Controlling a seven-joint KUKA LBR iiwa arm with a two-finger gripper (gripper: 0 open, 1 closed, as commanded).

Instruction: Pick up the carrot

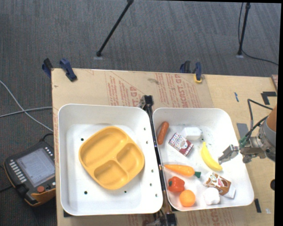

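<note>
Two white bins sit side by side. The left bin (66,131) holds one yellow divided plate (111,157). The right bin (224,118) holds eight things: one carrot (179,170), one sausage (162,132), one banana (208,157), one red pepper (176,184), one orange (187,198), two small cartons (180,144) (218,183) and what looks like one white block (192,132), though it blurs into the bin.

The carrot lies flat near the right bin's middle, just left of the banana, its long axis running left to right, green stem end pointing right.

The arm (272,133) reaches in low from the right edge, with the gripper (228,154) over the right bin's right side, beside the banana. Whether its fingers are spread or pressed together is not clear.
</note>
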